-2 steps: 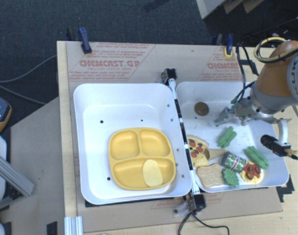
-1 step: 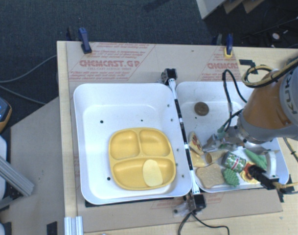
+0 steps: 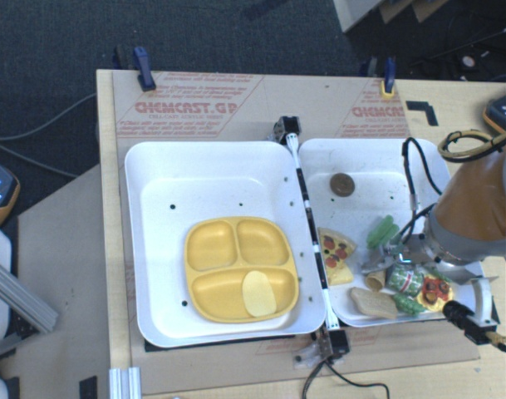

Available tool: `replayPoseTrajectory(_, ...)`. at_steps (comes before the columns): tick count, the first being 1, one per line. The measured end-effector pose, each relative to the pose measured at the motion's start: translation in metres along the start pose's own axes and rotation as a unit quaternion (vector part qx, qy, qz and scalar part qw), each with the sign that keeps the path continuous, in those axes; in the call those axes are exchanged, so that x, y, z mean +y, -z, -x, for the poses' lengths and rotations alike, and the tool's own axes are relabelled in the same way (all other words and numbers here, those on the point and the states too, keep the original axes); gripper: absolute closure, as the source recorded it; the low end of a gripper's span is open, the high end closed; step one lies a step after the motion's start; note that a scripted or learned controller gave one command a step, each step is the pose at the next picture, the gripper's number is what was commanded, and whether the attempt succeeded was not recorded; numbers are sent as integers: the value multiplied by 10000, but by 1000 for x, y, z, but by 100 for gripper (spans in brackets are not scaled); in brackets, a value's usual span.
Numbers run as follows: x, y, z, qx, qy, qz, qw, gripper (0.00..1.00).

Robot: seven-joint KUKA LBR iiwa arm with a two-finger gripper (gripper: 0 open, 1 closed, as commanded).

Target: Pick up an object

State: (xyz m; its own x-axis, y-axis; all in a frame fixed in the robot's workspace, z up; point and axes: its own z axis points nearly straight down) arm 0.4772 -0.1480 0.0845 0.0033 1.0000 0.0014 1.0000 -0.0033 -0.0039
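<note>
Where the right bin point(image 3: 365, 163) crowds toward its five o'clock corner, a green-and-red can point(image 3: 409, 282) lies touching the hand point(image 3: 391, 258), whose state I cannot tell. Just beside it sit a green piece point(image 3: 382, 230) at twelve o'clock, a pizza slice point(image 3: 336, 253) at nine, a tan piece point(image 3: 374, 304) at seven. A brown disc point(image 3: 342, 184) rests well apart. Across the divider, the left bin point(image 3: 153, 223) holds a yellow tray point(image 3: 228, 264) bearing a pale oval point(image 3: 258, 293).
</note>
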Motion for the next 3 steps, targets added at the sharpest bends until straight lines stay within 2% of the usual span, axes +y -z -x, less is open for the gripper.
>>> replayPoseTrajectory(1,2,10,-2,-2,12,27,10000,100)
replayPoseTrajectory(2,3,110,-32,-15,36,61,10000,100)
replayPoseTrajectory(3,2,139,-93,0,53,45,10000,100)
